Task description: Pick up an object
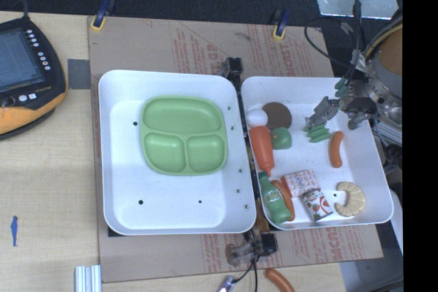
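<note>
— Cardboard [171,44] covers the wooden bench [41,202], clamped at its far edge by two clips [102,12]. What sits furthest left?

— An orange-rimmed control pendant [24,75] with a dark screen, lying on the bare wood beside the cardboard. Next comes the left bin [123,208], and in it a green divided plate [183,135] with three compartments, set toward the far half.

— And the right bin [380,208]?

— It is crowded. Along its left wall lie a white ball [257,117], an orange carrot [262,148] and, nearer the camera, a green bottle [274,200]. A brown round piece [277,114] sits just behind a small green block [281,139]. Toward the near side are a pale printed packet [301,182] and a small red-and-white carton [316,204], touching or nearly so, then a croissant [352,198] in the near right corner. An orange sausage [335,148] lies upright in view, near the right wall.

— Where is the arm?

— It reaches in from the right, and the gripper [320,121] hangs over the far right part of that bin. A green bean-like piece [317,135] lies directly under the tips, just left of the sausage. Whether the tips touch it cannot be told — and the fingers' spread cannot be told either.
</note>
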Motion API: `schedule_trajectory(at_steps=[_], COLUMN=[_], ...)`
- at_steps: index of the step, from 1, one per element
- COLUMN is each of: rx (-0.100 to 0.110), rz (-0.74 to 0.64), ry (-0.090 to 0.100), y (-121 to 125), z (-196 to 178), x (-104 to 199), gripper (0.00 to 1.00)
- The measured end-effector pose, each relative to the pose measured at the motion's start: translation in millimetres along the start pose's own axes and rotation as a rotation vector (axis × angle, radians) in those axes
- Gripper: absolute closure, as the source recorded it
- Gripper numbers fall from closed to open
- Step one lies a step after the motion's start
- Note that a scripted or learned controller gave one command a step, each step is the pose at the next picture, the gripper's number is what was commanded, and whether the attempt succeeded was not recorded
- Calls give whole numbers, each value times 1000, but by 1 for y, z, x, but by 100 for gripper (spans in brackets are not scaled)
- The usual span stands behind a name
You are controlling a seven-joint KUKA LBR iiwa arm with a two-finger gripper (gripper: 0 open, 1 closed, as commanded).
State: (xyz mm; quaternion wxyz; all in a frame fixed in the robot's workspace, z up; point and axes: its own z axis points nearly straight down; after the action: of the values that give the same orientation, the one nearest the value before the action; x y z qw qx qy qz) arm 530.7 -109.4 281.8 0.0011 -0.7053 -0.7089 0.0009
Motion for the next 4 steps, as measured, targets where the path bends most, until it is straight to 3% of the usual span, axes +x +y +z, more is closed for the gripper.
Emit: schedule_trajectory(at_steps=[1, 2, 3, 4], rx=[1, -13, -14, -14], rz=[0, 1, -4, -4], ry=[-1, -6, -8, -8], y=[-28, -47, -46, -46], z=[96, 187, 177, 177], x=[6, 13, 12, 12], gripper=[0, 0, 100, 0])
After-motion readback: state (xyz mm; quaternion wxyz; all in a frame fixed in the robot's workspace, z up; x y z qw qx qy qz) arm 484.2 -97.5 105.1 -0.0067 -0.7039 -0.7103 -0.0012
